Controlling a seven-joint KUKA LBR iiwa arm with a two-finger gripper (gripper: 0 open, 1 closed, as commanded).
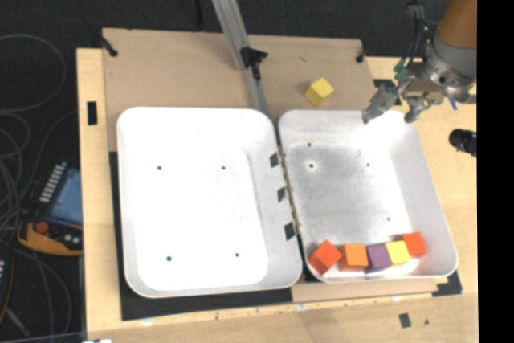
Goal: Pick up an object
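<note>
Camera view, looking down at a slant. My two-finger gripper (395, 109) hangs over the far right corner of the right shallow white plastic bin (365, 173), fingers spread apart with nothing between them. Orange band and grey wrist show above it at the right.

Along the near wall of that bin, five small blocks in a row, touching or just beside one another: a red-orange cube (325, 255) tilted at the left end, then an orange cube (355, 255), a purple cube (377, 256), a yellow cube (397, 252), and a red cube (414, 243) at the right end. All well apart from my gripper.

A lone yellow block (319, 91) sits on the tan bench board (185, 68), outside the bins, just beyond the right bin's far rim.

The left shallow white bin (201, 197) lies beside the right one, joined by dark clips. A grey metal pole (226, 4) slants up from between them.
</note>
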